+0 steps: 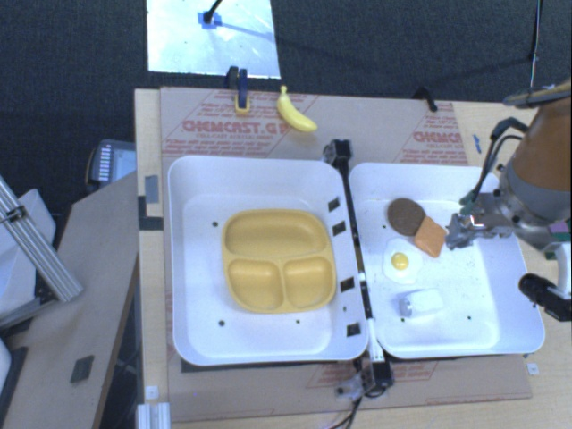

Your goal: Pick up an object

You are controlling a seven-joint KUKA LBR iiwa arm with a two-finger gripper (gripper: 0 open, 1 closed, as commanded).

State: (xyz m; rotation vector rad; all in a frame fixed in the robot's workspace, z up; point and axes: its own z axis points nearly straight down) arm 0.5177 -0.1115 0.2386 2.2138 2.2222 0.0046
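Two shallow white bins side by side on the desk (152, 132), over a sheet of printed cardboard (393, 128). In the left bin (192, 204), a yellow divided tray (273, 260), three compartments, lying flat near the middle. In the right bin (509, 329), four small things grouped toward its left half: a brown round patty (406, 214) nearest the far wall, an orange wedge-like piece (431, 237) touching the patty's right side, a fried egg toy (399, 262) just below those two (white with a yellow yolk), and a pale whitish piece (418, 303) nearer the front wall, too faint against the bin to identify.

Arm (547, 164) reached in from the right, grey with an orange band, bent down over the right bin. Gripper (462, 231) low at the right edge of the orange piece, just beside it or touching (could not tell which). Fingers too small and dark to read as spread or pressed together; could not tell, and nothing seen clearly pinched between them.

Behind the bins, on the cardboard, a yellow banana (295, 113) lying near the far edge, beside a small yellow-and-dark clamp (240, 92). Farther back, a shiny square plate (213, 27) on the dark floor.
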